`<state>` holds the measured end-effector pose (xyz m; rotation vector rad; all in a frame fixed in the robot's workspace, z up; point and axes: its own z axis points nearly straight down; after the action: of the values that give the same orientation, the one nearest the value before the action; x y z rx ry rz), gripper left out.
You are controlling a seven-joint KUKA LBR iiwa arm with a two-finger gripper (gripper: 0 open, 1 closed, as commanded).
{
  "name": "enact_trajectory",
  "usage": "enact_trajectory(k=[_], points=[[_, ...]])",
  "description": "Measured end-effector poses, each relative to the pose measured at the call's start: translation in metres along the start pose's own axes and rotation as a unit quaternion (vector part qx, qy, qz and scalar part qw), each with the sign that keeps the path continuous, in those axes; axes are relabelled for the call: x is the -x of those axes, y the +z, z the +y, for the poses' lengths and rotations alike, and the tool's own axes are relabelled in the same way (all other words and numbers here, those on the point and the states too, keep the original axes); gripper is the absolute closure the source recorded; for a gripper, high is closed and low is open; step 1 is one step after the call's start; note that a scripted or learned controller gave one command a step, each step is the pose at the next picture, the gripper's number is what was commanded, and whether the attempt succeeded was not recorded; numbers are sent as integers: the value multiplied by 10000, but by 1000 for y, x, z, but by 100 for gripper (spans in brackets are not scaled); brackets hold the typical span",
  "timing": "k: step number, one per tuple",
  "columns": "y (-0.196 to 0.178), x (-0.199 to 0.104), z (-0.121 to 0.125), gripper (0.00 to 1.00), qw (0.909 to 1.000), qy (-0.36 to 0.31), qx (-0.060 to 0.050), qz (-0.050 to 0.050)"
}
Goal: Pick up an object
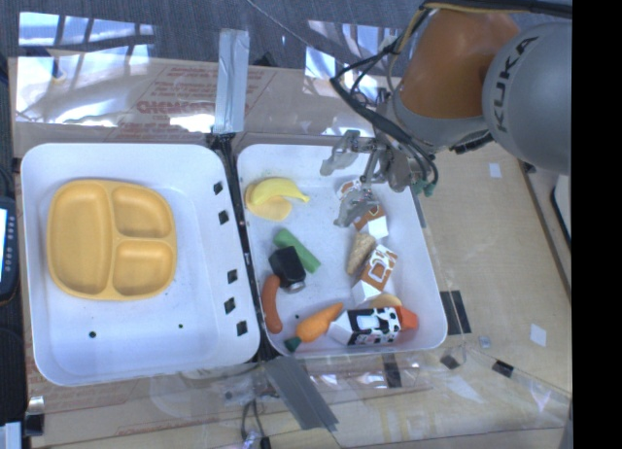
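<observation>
Objects for picking lie scattered in the right white plastic bin (420, 243): a yellow toy banana (270, 196) near its upper left corner, a green toy vegetable (296, 249) just below it touching a small black cylinder (288, 267), a red-orange toy sausage (271, 303) along the left wall, an orange toy carrot (318, 325) near the bottom edge, and a black-and-white cow-patterned carton (374, 326) beside the carrot. Toward the right wall sit a tan bread-like piece (361, 254) and a white-and-orange small box (381, 263), close together.

The grey metal two-finger gripper (357, 206) hangs over the upper right part of this bin, just above the bread-like piece — whether its claw is wide, narrow or holding anything I cannot tell, the tips blur into the clutter. The grey arm with its orange band (452, 58) reaches in from the right.

The left white plastic bin (194, 330) holds a yellow three-compartment plastic tray (109, 238) — lying flat toward its left side.
</observation>
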<state>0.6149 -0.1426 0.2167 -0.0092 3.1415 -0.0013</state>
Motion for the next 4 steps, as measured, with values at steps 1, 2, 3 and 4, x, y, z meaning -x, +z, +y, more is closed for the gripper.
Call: enact_trajectory(k=[1, 2, 3, 4], points=[[57, -39, -66, 0, 9999, -169, 3, 19], [126, 22, -67, 0, 9998, -213, 9, 7], [125, 3, -18, 0, 9981, 614, 10, 7], [124, 20, 54, 0, 9964, -853, 6, -14]])
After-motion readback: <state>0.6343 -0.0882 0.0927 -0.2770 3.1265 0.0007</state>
